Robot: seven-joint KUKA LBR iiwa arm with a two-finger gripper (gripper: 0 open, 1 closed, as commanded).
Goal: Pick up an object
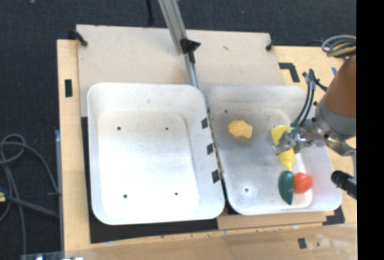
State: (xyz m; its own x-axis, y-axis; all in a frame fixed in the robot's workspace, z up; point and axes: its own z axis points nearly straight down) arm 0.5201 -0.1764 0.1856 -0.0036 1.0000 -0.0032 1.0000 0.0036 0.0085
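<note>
gripper [292, 140] at right of frame over right bin [252, 102], touching yellow object [281, 134], finger opening and grasp unclear, yellow lump [240, 129] mid-bin, green and red pieces [293, 185] lower right

You look down on a tan surface [72, 133] carrying two white bins side by side. The left bin [150, 154] has a speckled, scuffed floor. In the right bin [252, 193] a yellow lump [240, 129] lies near the middle, well apart from the other pieces. At the right side of that bin you see the arm [343, 96] reaching in, its tool [292, 140] low over a yellow piece [282, 140] and touching or just above it; you cannot tell which. Just below, a green piece [285, 187] and a red piece [302, 182] lie touching each other near the bin's front wall. A metal rail [171, 9] slants across the back of the surface.
</note>
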